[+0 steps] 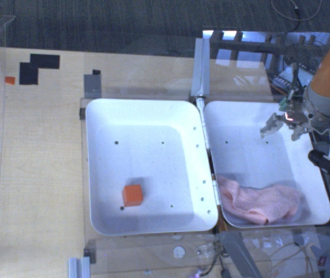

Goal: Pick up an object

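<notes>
While the gripper [282,125] hangs spread and empty over the right bin [243,155] near its far edge, nothing is picked yet: the pink cloth [260,202] lies along that bin's near edge, ungrasped.

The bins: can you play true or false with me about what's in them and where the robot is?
1. The orange block sits in the left bin. True.
2. The pink cloth lies in the same bin as the block. False: it lies in the right bin, along its near side.
3. The gripper is over the right bin. True.
4. The gripper is holding the pink cloth. False: the cloth lies on the bin floor, apart from the gripper.
5. The block is touching the cloth. False: they are in separate bins, with the bin walls between them.
</notes>
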`<state>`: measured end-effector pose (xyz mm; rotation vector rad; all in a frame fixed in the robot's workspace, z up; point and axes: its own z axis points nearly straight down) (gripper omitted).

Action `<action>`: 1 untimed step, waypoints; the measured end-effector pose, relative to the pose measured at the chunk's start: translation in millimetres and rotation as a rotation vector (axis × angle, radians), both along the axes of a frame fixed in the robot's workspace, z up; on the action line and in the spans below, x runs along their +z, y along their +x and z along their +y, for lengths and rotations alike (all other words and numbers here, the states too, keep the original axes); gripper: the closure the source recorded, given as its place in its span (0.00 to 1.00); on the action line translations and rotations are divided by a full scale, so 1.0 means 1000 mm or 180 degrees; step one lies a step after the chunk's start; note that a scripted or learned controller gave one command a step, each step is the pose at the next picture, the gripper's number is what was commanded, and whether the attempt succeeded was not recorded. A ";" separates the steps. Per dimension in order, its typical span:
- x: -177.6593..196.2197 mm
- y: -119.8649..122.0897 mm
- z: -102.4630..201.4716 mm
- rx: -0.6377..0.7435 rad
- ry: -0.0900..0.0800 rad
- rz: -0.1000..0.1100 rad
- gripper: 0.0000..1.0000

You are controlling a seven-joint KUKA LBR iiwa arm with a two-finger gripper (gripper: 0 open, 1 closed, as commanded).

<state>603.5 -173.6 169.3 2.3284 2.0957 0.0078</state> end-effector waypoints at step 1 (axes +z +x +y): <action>-0.079 -0.038 0.073 -0.0980 0.0014 -0.0012 0.00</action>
